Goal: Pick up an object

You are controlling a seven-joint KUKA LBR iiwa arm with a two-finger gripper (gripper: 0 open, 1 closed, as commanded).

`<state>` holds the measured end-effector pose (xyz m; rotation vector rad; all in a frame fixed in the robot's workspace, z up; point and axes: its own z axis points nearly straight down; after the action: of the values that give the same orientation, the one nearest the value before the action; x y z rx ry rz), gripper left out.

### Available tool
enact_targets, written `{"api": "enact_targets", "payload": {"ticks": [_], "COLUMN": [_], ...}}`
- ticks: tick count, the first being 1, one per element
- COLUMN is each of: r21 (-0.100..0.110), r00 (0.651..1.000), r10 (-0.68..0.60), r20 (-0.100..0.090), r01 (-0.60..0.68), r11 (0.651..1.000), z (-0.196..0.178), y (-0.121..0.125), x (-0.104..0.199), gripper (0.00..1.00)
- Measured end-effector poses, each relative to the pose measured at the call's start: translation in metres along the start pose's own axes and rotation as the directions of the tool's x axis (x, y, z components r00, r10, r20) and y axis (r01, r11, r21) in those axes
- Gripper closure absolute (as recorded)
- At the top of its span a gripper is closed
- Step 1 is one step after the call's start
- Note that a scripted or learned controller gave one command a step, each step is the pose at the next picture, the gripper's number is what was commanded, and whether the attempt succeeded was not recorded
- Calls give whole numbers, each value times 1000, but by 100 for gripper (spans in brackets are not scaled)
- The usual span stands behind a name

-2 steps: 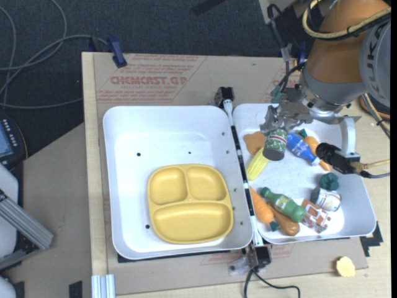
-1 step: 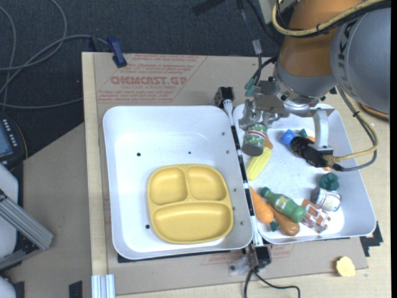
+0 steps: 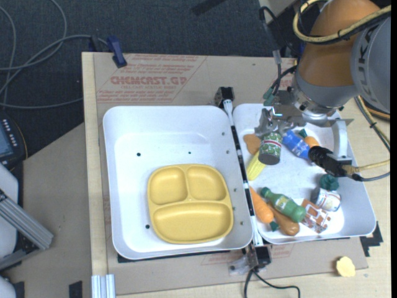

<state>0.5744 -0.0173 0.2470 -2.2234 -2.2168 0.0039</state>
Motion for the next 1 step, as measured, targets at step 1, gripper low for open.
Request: {"api": "enact_targets", "payload": {"ticks": [1], "r21": [0], "r00": [1000], "r10": [-6], "r20": [-1], "r01": [6], "r11": [1000], "z": [16], "y": [-3], "x": [32], "gripper": [100]}}
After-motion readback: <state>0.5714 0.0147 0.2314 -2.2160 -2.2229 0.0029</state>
